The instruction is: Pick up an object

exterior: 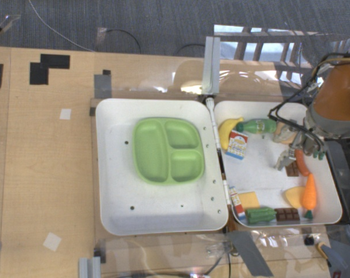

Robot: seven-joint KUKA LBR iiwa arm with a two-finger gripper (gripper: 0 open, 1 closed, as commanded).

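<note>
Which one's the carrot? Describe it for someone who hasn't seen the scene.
Look in the right white bin, near its front right corner. The carrot stands on end beside a yellow wedge. It is the only bright orange, tapered piece with a green tip.

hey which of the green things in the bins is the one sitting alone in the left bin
The green divided plate. It lies alone in the left bin, while the green bottle and the green block share the right bin with other items.

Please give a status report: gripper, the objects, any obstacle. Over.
Gripper low in right bin, fingers apart, nothing between them. Carrot and brown block beside it. Green tray in left bin. Over.
</note>
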